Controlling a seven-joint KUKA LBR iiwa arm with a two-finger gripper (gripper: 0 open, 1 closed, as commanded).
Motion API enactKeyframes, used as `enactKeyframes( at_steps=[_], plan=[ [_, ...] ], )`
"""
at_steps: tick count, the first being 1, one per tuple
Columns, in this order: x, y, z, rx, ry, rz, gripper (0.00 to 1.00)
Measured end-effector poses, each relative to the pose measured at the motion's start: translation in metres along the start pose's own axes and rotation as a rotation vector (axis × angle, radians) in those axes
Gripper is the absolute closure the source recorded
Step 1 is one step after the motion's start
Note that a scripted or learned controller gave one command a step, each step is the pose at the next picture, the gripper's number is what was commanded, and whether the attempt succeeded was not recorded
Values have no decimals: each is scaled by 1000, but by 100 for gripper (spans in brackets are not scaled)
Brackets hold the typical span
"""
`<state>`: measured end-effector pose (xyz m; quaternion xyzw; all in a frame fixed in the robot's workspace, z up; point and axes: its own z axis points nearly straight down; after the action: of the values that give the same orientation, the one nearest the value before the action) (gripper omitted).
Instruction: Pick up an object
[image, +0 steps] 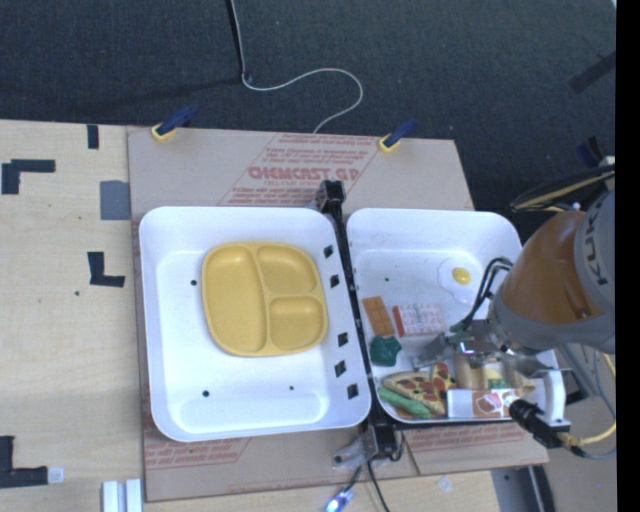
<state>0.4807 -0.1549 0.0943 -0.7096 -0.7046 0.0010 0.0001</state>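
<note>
The gripper (462, 352) hangs low at the right bin's (420, 222) 5 o'clock corner, crowded by toy food (415, 390); the bin's 12 o'clock half lies open. Whether its fingers are spread, I cannot tell.

1. Your 1 arm (560, 275) comes in from 3 o'clock, its orange band broad at the right of the view.
2. Below the band, the grey wrist (525, 335) slants down toward 8 o'clock.
3. Your gripper (462, 350) sits low at the wrist's end, pointing toward 9 o'clock.
</note>
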Motion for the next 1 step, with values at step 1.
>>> enactKeyframes(
  at_steps=[1],
  plan=[
    [59, 25, 6, -14, -9, -7, 0]
  ],
)
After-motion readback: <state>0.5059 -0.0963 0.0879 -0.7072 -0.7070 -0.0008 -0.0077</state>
